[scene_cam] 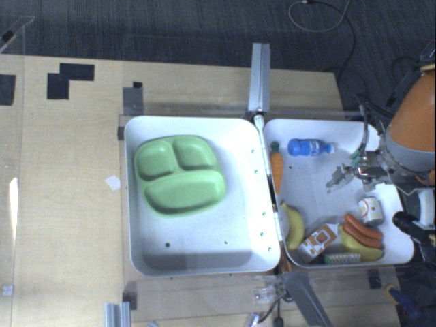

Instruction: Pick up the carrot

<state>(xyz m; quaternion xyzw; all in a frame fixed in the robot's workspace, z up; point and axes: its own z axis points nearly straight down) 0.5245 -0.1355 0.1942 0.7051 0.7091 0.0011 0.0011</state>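
The carrot (pixel 276 171) lies along the left wall of the right bin (pixel 310 127), just below a blue bottle (pixel 308 147), while the pincer (pixel 340 176) hangs well to its right over the bin, fingers spread and gripping nothing.

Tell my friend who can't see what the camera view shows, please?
An orange carrot lies against the left wall of the right bin, and the robot's gripper hovers to its right, not touching it. That bin also holds a blue bottle, bananas, a small can and a snack box. The left bin holds a green divided plate.
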